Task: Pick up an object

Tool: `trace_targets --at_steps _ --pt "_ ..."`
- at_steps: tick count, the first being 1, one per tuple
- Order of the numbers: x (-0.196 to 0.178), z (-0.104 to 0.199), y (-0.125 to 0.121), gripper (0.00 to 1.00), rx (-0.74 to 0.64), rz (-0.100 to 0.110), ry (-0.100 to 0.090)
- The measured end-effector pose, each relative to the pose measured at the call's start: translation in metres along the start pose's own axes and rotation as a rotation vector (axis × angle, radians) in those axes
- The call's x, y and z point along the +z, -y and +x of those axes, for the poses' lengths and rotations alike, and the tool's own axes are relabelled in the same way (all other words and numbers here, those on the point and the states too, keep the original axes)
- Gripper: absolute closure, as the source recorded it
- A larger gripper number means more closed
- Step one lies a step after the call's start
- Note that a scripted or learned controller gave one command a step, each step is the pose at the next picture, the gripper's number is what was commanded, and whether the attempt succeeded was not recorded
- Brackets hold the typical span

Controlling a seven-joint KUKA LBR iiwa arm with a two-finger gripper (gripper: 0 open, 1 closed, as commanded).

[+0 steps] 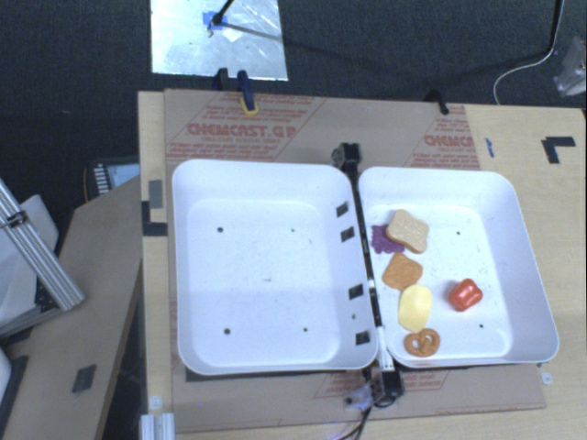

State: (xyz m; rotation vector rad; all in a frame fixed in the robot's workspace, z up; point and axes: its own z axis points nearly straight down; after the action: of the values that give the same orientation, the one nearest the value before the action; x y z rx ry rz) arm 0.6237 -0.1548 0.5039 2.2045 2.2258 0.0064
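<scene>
From the overhead camera, two shallow white plastic bins sit side by side on my bench. The left bin (pixel 197 273) fills the middle-left of the frame; the right bin (pixel 514 246) takes the middle-right, and their inner rims meet along a dark seam running down the centre.

Everything I could pick lies in the right bin, gathered in its left half. Highest up is a tan slice of toy bread (pixel 408 231), tilted, overlapping a small flat purple piece (pixel 380 239) that peeks out at its left edge — near the seam. Just below the bread lies an orange-brown toy biscuit (pixel 402 270). Under that sits a pale yellow rounded toy (pixel 415 307), touching or nearly touching the biscuit's lower edge. At the bottom, close to the bin's lower rim, lies a small brown toy pretzel (pixel 422 342). A red toy pepper (pixel 465 294) lies apart from the rest, to the right of the yellow piece.

As for my own hand — open or pressed together, I cannot tell.
</scene>
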Motion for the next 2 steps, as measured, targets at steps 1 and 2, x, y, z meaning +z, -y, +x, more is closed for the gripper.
trace_targets --at_steps 1,2 --pt "0.019 0.056 0.069 1.0 0.001 0.011 -0.006" --pt "0.094 0.165 0.083 1.0 -0.006 0.015 -0.007"
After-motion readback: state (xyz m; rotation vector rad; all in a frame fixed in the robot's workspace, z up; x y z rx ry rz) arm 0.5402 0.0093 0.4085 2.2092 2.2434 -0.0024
